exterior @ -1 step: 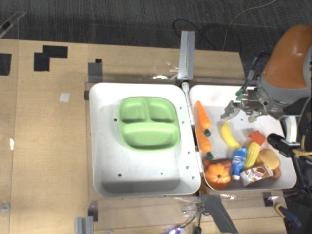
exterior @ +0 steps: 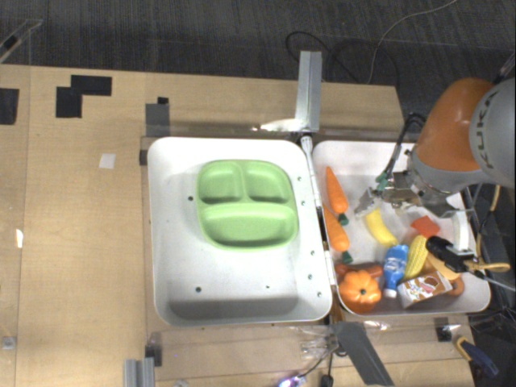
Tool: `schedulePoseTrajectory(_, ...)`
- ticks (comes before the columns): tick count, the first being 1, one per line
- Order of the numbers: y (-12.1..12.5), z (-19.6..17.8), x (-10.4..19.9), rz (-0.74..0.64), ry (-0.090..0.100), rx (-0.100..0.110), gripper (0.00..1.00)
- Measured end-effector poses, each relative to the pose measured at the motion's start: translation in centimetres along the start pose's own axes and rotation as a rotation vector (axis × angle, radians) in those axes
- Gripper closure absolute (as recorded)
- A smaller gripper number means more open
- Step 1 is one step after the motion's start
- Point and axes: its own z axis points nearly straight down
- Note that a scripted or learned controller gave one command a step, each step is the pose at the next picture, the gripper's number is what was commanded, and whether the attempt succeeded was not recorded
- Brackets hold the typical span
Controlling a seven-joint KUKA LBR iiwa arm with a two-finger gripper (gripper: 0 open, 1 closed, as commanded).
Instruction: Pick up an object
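A: Gripper is low in the right bin, nothing between its fingers that I can see. How wide they stand, I can't tell from up here.

B: And the nearest pick?

A: The banana, just at six o'clock from the tips, very close. Its long axis runs roughly eleven to five, so the fingers would want to close across that line, I'd say.

B: Count the bin for me.

A: Two carrots, one above the other along the left wall, both lying near twelve to six. One pumpkin at the bottom left corner. One blue bottle, one corn cob, one carton, a small red piece under the wrist.

B: Left bin?

A: One green tray, three compartments, well apart from the gripper at nine o'clock.
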Motion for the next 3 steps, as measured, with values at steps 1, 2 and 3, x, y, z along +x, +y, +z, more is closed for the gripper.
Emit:
schedulePoseTrajectory(1,-0.5,3.3,-1.5,-0.244,-0.002,-0.011,0.0)
schedulePoseTrajectory(2,-0.2,2.0,-1.3,-0.245,-0.001,-0.019,1.0)
schedulePoseTrajectory(3,1.2,-12.1,3.9,-0.095,-0.001,-0.006,1.0)
